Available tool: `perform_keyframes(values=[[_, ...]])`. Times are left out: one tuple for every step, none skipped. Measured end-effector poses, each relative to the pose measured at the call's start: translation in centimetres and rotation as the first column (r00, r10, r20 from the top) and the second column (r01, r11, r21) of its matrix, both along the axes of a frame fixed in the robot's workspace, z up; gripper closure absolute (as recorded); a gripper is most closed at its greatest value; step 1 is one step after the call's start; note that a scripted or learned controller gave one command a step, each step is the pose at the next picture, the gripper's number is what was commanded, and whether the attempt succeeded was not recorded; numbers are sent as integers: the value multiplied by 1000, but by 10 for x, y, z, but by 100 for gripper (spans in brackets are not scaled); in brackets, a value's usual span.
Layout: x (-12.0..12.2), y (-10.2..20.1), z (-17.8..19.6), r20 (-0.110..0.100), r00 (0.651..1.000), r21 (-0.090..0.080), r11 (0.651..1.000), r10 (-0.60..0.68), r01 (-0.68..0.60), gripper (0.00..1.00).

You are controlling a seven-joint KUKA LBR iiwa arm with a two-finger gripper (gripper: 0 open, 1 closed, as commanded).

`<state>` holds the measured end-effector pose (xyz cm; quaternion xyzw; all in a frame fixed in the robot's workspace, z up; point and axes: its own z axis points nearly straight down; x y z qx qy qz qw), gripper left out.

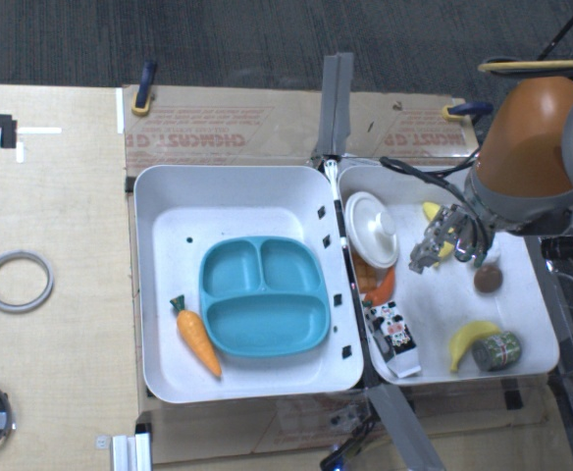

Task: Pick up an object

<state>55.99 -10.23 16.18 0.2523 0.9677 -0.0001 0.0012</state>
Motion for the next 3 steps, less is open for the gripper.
perform_keyframes(values=[[-67, 41, 104, 1, 998, 0, 998, 67, -67, 100], [-80, 9, -41, 5, 992, -1, 992, -130, 130, 100], [-74, 2, -35, 35, 990, -10, 990, -139, 139, 0]])
